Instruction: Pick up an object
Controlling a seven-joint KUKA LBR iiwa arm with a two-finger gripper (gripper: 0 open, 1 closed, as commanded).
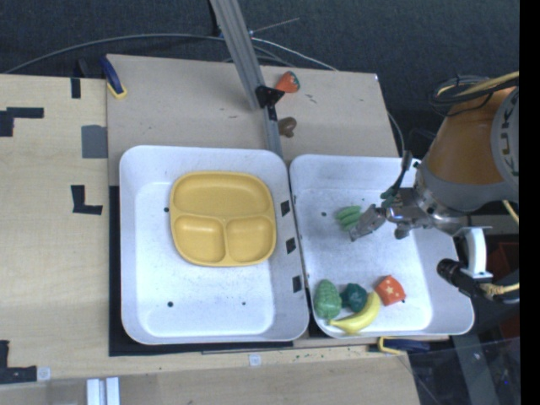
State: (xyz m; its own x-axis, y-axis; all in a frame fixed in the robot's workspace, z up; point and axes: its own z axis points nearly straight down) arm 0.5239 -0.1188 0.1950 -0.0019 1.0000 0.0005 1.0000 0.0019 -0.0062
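The gripper [368, 224] reaches in over the right bin [439, 310], its tip just beside a green toy [347, 217] lying in the bin's upper middle. Whether the fingers are spread or closed around anything cannot be told from this angle. Along the bin's near edge lie a green vegetable [327, 297], a dark green ball [354, 296], a banana [361, 317] and a red-orange piece [390, 289], clustered close together. The left bin [143, 310] holds a yellow divided plate [223, 218]. Both bins sit on the tabletop [42, 251]
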